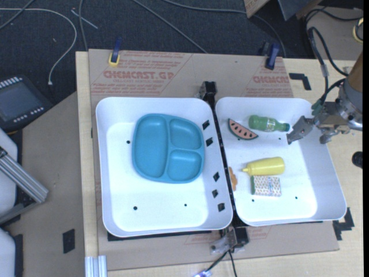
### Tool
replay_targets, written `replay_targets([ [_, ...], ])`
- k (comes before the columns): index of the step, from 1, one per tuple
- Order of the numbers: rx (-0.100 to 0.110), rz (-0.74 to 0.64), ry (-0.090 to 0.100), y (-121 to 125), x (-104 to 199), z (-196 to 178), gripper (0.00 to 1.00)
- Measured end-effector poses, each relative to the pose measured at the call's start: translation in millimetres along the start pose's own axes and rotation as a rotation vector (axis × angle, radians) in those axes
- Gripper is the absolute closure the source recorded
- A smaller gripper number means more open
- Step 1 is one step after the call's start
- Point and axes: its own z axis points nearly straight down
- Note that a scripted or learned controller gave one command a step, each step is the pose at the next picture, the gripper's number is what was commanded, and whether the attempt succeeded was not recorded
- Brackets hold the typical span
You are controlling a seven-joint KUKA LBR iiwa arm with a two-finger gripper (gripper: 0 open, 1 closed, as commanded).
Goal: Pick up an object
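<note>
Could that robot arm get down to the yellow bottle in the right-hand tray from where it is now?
Probably yes. The gripper hangs over the right tray's far side, and the yellow bottle lies uncovered, with only a small patterned packet close beside it.

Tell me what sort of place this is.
Probably a robot test bench in a lab: two white bins clamped to a board, toy items such as a watermelon slice and a yellow bottle, and loose cables on the floor.
</note>
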Motion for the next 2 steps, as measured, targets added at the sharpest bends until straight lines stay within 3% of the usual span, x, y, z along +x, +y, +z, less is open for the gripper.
replay_targets([
  [1, -0.013, -0.004, -0.003, 2, 0, -7, 0.00],
  [2, -0.007, -0.002, -0.001, 2, -6, 54, 0.00],
])
